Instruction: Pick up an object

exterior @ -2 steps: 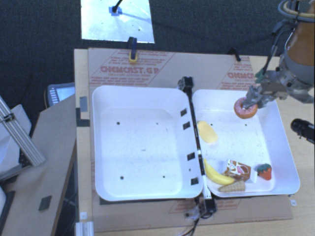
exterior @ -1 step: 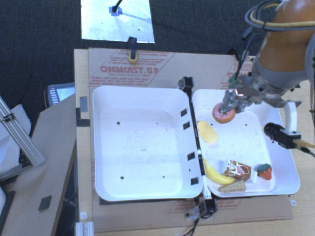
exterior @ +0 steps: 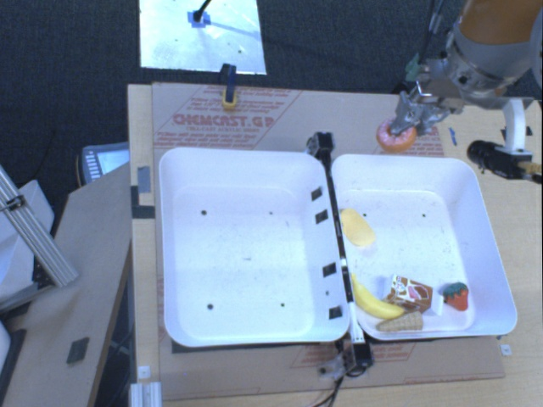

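In the camera view, the gripper (exterior: 413, 119) is seen at the far right, above the far rim of the right bin (exterior: 475, 185), with a pink-iced doughnut (exterior: 395, 136) at its tips. The doughnut is round, so no long axis can be given; it is tilted, its iced face turned up and towards the near left. It appears to be pinched at its upper right edge by the jaws, which are nearly closed on it, though the contact is small and hard to make out. It is seen over the cardboard sheet (exterior: 254, 113) on the worktop (exterior: 509, 253), just beyond the bin's rim.

In the right bin, a pale yellow piece (exterior: 357, 228) lies near the left wall. At the near side are gathered a banana (exterior: 376, 302), a wafer cone (exterior: 400, 321), a red-and-white packet (exterior: 411, 292) and a strawberry (exterior: 457, 295). The left bin (exterior: 170, 227) lies beside it, the two rims touching.
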Controlling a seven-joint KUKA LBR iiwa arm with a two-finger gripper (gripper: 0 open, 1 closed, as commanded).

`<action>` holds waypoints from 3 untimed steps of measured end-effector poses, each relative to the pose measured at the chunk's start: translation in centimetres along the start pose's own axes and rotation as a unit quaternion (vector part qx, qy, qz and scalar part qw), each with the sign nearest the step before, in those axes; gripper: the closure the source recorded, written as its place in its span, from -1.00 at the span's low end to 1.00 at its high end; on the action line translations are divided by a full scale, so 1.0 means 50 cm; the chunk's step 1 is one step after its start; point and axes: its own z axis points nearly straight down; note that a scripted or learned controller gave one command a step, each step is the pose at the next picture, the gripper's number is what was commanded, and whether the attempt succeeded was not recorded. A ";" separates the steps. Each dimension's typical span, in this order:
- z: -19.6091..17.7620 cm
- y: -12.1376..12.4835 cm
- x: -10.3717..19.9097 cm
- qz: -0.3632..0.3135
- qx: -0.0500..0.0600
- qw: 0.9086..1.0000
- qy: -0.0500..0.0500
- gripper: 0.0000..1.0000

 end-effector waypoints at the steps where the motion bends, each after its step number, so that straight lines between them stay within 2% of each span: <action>1: 0.044 0.087 -0.084 0.004 0.004 1.000 0.000 1.00; 2: 0.142 0.083 0.038 -0.002 0.007 1.000 0.002 1.00; 3: 0.364 0.077 0.098 -0.001 0.010 1.000 0.002 1.00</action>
